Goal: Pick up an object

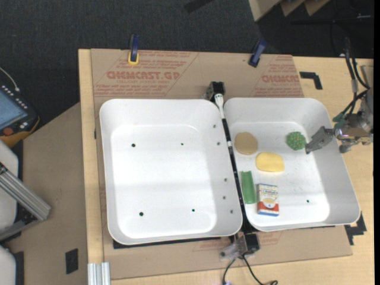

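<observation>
Camera view: tool (323, 139), grip state unclear, beside bumpy green ball (295, 140) in glossy right bin (341, 186).

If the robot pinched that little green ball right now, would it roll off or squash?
The green ball looks rounded and bumpy, so a nudge might well roll it across the smooth right bin. Its knobbly surface hints at something soft and light that may give under a pinch, though I can't be sure. The gripper is right beside it.
</observation>
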Available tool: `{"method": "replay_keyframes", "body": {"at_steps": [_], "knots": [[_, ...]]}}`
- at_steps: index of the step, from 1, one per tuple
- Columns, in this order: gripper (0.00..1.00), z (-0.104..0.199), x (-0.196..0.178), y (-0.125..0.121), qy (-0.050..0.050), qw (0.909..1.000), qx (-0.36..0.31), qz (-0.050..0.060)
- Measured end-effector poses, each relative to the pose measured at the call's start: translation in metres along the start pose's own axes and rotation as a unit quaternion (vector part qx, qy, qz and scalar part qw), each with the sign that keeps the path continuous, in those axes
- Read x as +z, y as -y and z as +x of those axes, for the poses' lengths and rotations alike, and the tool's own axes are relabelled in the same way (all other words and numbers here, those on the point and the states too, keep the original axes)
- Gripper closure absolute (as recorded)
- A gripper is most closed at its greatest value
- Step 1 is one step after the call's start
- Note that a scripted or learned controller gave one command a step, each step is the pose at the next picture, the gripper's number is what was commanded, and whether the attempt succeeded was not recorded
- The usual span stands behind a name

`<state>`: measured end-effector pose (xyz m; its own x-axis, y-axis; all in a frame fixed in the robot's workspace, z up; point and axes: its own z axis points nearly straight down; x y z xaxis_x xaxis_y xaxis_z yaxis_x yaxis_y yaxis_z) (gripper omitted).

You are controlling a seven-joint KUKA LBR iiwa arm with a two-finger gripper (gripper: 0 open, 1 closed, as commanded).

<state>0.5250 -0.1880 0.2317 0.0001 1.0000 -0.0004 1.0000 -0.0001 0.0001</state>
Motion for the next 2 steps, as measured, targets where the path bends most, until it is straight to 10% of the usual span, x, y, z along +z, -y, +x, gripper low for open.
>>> {"method": "replay_keyframes", "body": {"at_steps": [1, 2], "knots": [[1.00, 0.000, -0.011, -0.001, 0.001, 1.0000, -0.001, -0.002], [1.00, 0.076, -0.091, 0.031, -0.001, 1.0000, -0.004, -0.004]]}}
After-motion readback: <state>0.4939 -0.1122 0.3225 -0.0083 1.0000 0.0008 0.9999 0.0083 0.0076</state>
